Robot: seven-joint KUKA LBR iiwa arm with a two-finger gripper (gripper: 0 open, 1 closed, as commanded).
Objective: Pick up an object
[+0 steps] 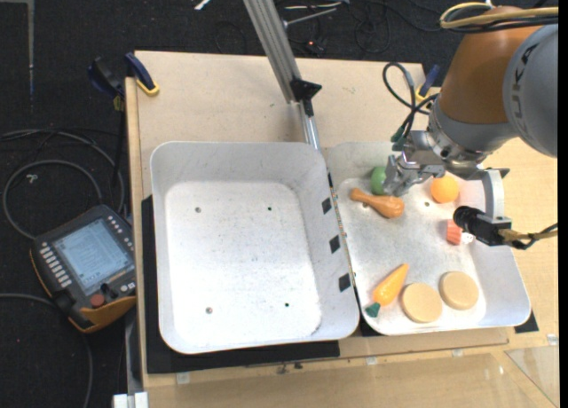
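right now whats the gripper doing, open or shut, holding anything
Gripper: low in the right bin, next to the green object and above the chicken drumstick. Open or shut cannot be told, and no object is visibly in its grasp.

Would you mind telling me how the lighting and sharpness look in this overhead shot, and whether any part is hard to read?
Camera view: lighting is even and soft, with faint shadows beside the carrot and round biscuits; the white bins are bright but not blown out; the gripper sits dark under the arm, its detail hard to read; the floor is dim.
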